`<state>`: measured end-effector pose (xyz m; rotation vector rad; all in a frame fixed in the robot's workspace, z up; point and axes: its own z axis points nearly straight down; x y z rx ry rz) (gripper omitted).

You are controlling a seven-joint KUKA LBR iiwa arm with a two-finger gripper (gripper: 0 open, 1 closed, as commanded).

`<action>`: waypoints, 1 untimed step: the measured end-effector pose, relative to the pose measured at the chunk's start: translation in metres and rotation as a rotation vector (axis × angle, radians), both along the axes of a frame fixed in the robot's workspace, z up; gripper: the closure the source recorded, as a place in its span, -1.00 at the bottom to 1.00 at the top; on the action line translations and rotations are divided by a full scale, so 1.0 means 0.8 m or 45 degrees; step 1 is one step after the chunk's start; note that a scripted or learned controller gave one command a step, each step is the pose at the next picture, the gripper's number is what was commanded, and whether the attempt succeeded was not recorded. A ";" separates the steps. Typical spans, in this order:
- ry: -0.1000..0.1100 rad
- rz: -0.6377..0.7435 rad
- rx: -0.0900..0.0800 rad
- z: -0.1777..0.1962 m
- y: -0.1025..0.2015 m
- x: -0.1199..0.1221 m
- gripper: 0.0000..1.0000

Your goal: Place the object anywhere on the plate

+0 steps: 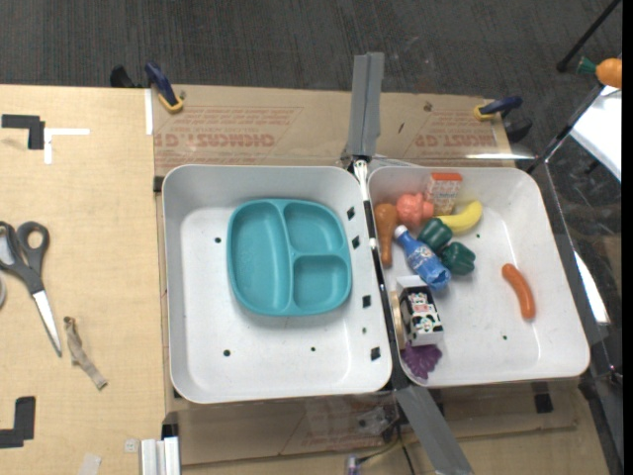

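Resting on cardboard (257,132) atop wooden bench (89,216), dark floor (247,18) beyond, two white bins (183,295); end effector state unclear.

What seems the orange wrist band (610,69) sits at the upper right edge.

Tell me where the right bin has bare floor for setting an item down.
Right bin: bare floor lies right of the milk carton and below the sausage. Its left side is crowded: blue bottle, banana, green pepper, purple grapes.
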<state>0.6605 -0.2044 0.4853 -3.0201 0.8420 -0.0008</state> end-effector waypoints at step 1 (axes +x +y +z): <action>-0.003 0.004 0.007 0.010 0.003 0.002 1.00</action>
